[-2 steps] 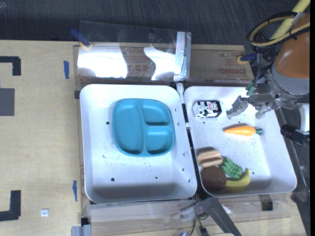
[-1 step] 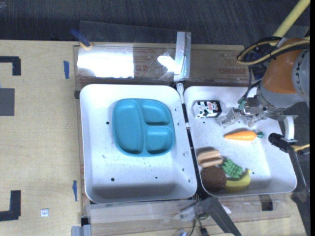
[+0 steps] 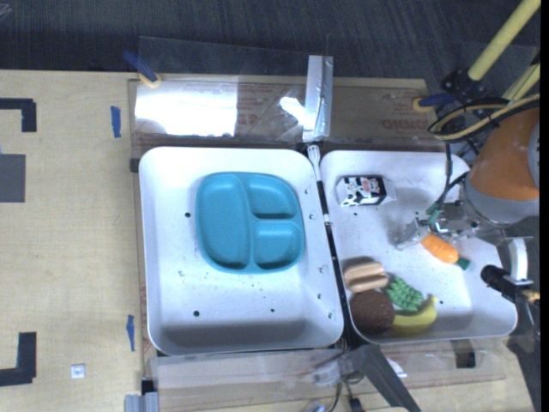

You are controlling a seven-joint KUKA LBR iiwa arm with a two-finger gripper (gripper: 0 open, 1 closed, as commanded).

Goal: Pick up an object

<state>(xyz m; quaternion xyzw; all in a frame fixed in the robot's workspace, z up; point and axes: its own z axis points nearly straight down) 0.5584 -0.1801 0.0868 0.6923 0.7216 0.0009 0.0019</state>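
My gripper (image 3: 425,229) hangs over the right bin (image 3: 489,320), reaching in from the right below the orange-banded wrist. An orange toy carrot (image 3: 441,249) lies just below and right of the gripper tip, touching or nearly touching it. A black-and-white cow-patterned carton (image 3: 361,190) lies at the bin's back left. Along the front lie a hot dog bun (image 3: 365,274), a brown round cookie (image 3: 371,311), a green bumpy vegetable (image 3: 403,294) and a yellow banana (image 3: 418,318).
The left bin (image 3: 163,256) holds a blue divided plate (image 3: 250,221). A clear plastic panel (image 3: 223,101) and a metal divider post (image 3: 317,97) stand behind the bins. Cables and a yellow pole (image 3: 506,28) sit at the back right.
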